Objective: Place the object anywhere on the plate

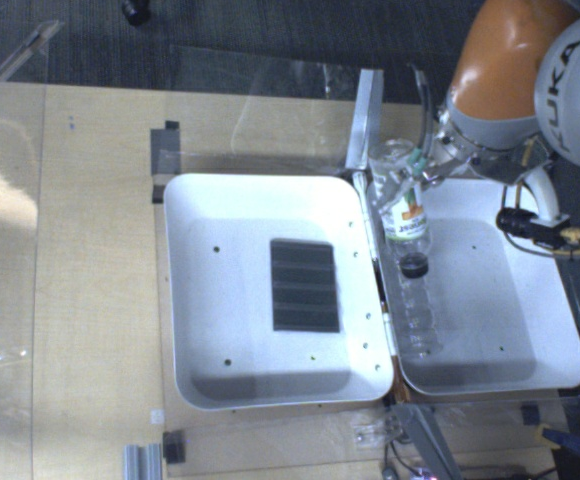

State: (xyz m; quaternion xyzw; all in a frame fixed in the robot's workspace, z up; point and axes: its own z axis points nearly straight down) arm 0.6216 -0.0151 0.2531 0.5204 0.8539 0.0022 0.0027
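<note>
A clear plastic bottle [407, 218] with a green and white label and a black cap hangs cap-down over the left side of the right bin [530, 368]. My gripper [420, 173] is shut on its clear upper end, just under the orange wrist band. The bottle's faint shadow falls on the bin floor below it. The plate [304, 285] is a dark ridged rectangle lying flat in the middle of the left bin [200, 368], well to the left of and below the bottle in the camera view.
The raised rims of the two bins meet in a divider [382, 288] between bottle and plate. A black cable [540, 230] loops off the arm over the right bin. Metal brackets [365, 118] stand behind the bins.
</note>
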